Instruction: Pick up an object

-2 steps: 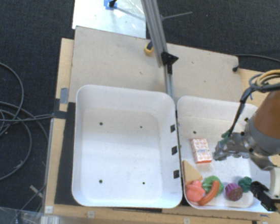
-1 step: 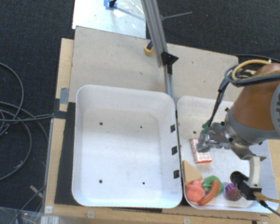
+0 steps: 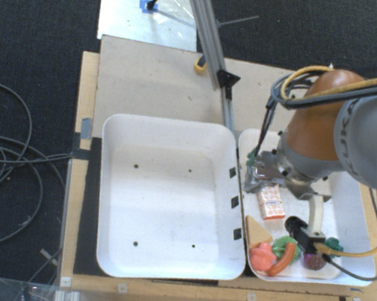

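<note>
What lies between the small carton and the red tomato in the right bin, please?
In the camera view, a tan wedge lies between the carton and the tomato.

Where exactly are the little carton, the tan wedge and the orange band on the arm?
Small red-and-white carton [image 3: 272,203], camera view, on its top face.
Tan wedge [image 3: 256,230], camera view, on the middle of its flat face.
Orange band [image 3: 318,125], camera view, on its rounded front above the wrist.
</note>
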Motion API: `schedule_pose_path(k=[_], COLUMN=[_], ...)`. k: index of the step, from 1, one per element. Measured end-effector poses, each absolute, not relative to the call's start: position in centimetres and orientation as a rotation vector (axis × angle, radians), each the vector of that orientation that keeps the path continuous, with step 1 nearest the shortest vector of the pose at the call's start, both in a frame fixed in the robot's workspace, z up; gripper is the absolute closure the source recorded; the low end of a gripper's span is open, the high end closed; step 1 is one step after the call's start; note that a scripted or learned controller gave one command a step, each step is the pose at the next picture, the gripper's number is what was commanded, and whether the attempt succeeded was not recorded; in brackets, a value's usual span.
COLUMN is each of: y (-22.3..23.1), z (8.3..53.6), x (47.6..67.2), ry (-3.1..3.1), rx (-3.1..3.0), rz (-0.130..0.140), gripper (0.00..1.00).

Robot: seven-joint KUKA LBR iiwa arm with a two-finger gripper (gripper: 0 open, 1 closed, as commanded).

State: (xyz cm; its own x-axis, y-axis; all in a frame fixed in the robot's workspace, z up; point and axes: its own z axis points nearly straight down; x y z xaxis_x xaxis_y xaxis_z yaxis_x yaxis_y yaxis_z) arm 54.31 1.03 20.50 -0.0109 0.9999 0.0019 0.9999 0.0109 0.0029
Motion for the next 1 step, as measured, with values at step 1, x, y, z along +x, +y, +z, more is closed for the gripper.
schedule_pose_path(k=[1], y=[6.67], z=[21.69], x=[57.11], ry=[2.232], rx=[2.207], rz=[0.008], gripper=[1.00])
